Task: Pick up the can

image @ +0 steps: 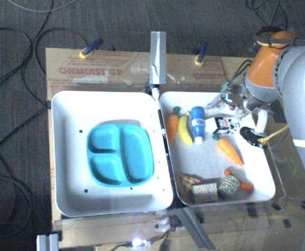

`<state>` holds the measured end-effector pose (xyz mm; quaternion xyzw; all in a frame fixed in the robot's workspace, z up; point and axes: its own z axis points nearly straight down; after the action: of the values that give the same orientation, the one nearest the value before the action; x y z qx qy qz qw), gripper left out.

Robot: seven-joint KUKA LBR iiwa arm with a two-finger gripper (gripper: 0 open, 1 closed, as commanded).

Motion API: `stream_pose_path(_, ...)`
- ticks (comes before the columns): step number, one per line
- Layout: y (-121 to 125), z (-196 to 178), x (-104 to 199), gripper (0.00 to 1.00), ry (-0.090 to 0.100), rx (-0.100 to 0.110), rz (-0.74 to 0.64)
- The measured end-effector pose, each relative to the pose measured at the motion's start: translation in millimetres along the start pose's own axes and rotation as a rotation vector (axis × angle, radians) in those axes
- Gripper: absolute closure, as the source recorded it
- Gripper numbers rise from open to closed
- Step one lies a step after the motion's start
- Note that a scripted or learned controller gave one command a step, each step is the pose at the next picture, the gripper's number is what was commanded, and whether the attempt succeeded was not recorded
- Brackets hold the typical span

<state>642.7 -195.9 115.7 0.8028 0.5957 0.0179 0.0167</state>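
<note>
Arm (278,72) from the right — pincer (226,120) low over right bin (270,184)

Dim, grainy view; mild bin glare

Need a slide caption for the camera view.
Hand hovers over right bin; can lies at its front edge; blue tray in left bin.

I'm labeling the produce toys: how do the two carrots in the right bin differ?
The carrot by the divider lies nearly straight along the bin's left wall, beside the banana. The carrot in the middle lies diagonally, apart from other items, just below the gripper. The first looks a deeper orange. Both are orange with green tops, inside the right bin.
</note>
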Motion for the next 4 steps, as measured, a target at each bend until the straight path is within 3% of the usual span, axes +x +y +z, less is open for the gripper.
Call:
stream_pose_path(1,2,-11,-6,1.00,-0.014,-0.006,0.001)
stream_pose_path(2,37,-115,-9,1.00,-0.007,0.048,-0.147)
stream_pose_path(3,21,-292,14,1.00,-0.004,0.049,-0.375)
stream_pose_path(4,25,-261,13,1.00,-0.001,0.050,-0.477)
